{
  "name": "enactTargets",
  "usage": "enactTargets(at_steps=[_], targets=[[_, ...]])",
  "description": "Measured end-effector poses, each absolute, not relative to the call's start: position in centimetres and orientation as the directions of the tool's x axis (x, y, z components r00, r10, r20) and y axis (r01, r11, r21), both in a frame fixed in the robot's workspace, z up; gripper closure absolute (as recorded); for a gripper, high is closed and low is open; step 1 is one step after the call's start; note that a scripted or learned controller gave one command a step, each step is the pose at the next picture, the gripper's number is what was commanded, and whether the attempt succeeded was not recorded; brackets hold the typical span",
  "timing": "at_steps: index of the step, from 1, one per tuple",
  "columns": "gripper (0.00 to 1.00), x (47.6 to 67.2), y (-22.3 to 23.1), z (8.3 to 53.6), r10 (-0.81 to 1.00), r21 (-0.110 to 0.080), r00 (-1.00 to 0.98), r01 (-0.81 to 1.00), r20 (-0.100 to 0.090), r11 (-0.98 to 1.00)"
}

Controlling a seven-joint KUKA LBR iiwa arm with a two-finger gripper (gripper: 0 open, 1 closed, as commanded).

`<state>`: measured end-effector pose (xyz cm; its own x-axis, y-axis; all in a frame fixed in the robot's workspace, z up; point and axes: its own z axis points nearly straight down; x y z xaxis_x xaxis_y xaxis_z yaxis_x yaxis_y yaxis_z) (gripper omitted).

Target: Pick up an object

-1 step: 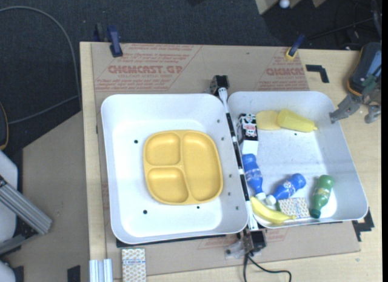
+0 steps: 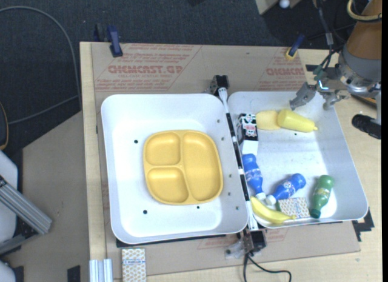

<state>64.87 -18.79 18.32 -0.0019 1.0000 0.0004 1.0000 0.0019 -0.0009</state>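
Hovering over the far edge of the right bin [image 2: 339, 153], my end effector [image 2: 316, 97] has its two fingers spread apart with nothing between them. Just beside it, near the bin's far edge, lies a yellow plastic bottle [image 2: 297, 120] on its side, touching a pale yellow piece [image 2: 267, 120]. A small black-and-white carton [image 2: 247, 127] sits against the bin's left wall. Along that wall lies a blue bottle [image 2: 252, 173], and toward the near edge lie a second blue bottle [image 2: 287, 187], a banana [image 2: 270, 213], a patterned packet [image 2: 294, 207] and a green bottle [image 2: 321, 193]. In the left bin [image 2: 121, 123] a yellow divided plate [image 2: 182, 167] rests at the middle.
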Motion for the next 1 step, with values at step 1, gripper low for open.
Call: enactTargets(at_steps=[1], targets=[[0.0,58.61,-20.63,13.02,1.0,-0.002,0.0,1.0,0.0,0.0]])
